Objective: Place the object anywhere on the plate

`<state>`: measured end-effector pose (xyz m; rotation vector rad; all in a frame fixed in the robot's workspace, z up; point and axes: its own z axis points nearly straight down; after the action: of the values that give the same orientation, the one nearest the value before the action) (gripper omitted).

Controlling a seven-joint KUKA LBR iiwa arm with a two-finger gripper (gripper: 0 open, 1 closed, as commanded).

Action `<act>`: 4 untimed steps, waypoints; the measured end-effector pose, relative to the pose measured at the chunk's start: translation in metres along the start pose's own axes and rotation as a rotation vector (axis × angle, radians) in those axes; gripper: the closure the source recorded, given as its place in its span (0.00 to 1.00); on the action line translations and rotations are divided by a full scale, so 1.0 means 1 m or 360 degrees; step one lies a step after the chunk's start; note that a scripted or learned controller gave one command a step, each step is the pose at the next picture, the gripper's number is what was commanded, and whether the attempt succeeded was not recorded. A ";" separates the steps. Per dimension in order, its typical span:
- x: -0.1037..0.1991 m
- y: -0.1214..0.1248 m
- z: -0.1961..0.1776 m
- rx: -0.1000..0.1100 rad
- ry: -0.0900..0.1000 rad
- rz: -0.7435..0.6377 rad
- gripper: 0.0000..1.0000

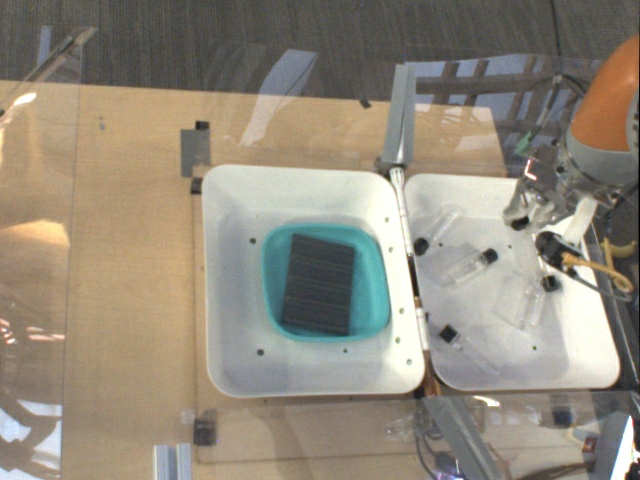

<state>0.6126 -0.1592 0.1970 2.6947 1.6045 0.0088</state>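
Note:
A teal plate (pixel 275 268) sits in the middle of the left bin (pixel 230 298). A dark grey ribbed rectangular block (pixel 320 285) lies flat on the plate, well inside its rim. My gripper (pixel 540 230) hangs over the upper right part of the right bin (pixel 590 363), far to the right of the plate, below the orange wrist band (pixel 607 118). Several clear vials with black caps lie under and beside it, one (pixel 470 265) to its left and one (pixel 528 306) just below it. Nothing is seen held in the gripper.
Another vial (pixel 436 230) and a loose black cap (pixel 448 335) lie near the right bin's left wall. A grey metal post (pixel 399 118) stands behind the ridge between the bins. Cables (pixel 590 263) trail at the right edge.

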 end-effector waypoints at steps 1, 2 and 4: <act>0.018 -0.077 0.028 0.0010 -0.0001 -0.0028 1.00; 0.093 -0.101 0.012 0.0006 0.0002 -0.0194 1.00; 0.194 -0.153 0.011 0.0006 0.0005 -0.0742 1.00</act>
<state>0.5707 0.0842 0.1856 2.2534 2.1861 0.0079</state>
